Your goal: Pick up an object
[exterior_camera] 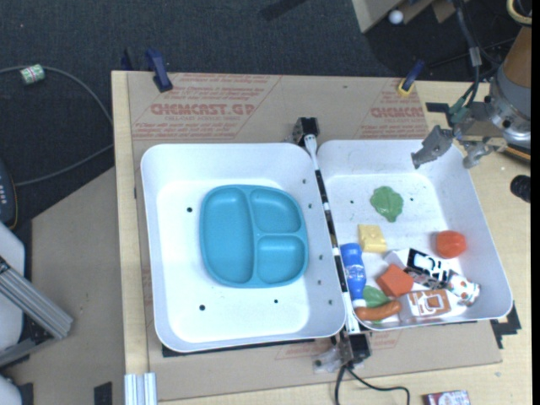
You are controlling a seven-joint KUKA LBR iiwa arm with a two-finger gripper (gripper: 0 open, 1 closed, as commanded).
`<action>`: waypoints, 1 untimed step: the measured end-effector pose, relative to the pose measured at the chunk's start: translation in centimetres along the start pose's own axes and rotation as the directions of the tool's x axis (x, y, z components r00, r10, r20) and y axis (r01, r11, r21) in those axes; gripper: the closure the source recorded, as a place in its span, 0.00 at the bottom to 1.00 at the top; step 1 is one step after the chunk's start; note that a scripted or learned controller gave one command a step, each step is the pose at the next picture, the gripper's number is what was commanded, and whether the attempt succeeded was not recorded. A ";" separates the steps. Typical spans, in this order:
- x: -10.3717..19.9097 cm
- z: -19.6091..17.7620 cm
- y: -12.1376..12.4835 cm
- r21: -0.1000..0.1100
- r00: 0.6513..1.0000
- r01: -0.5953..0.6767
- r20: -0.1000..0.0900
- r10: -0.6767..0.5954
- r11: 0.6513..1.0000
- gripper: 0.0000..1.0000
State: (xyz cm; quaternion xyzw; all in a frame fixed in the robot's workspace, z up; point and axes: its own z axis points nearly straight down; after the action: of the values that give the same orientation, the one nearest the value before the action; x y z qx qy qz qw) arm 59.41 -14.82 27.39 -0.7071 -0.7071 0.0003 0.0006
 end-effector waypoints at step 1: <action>2.8 10.1 2.9 0.001 1.000 0.001 0.000 -0.001 1.000 0.00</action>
State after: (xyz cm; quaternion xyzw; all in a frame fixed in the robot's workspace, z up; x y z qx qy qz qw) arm 62.25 -12.06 17.26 -0.7069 -0.7074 0.0005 0.0011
